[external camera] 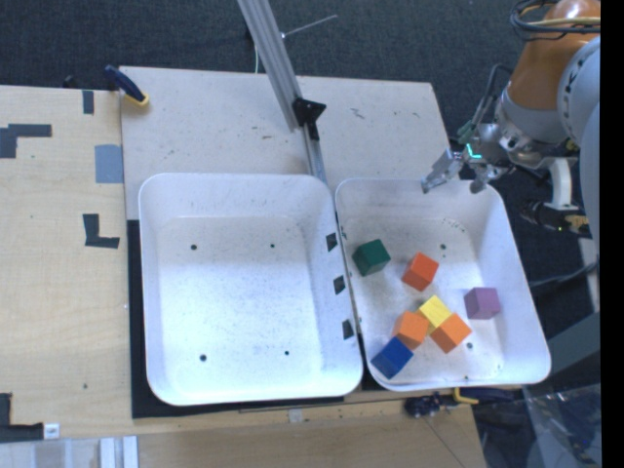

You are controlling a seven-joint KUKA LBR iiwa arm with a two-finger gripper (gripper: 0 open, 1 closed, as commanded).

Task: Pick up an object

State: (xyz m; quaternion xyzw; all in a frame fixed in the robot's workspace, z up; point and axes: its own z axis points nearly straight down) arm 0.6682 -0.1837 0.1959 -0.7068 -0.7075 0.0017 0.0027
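we locate the two-finger gripper [450, 175] at the far right corner of the right white plastic bin [507, 224], above its rim. its fingers stand slightly apart with nothing between them, so we treat it as open and unloaded.

all candidate objects lie inside this right bin, and we place them relative to the small yellow cube [435, 312]. a dark green cube [371, 256] lies up and to the left of it, apart from the rest. an orange cube [420, 270] lies just above it. a purple cube [482, 302] lies to its right, near the bin's right wall. two further orange cubes [413, 329] [450, 333] touch it from below, and a blue cube [392, 357] sits below and left, against the nearer orange one.

we judge the step in hand to be the approach: no object is selected or contacted yet. the next move calls for travel over the bin floor and a descent onto one cube. we judge the green, purple or upper orange cube easier, since each stands clear of neighbours; the cluster around the yellow cube leaves little finger room.
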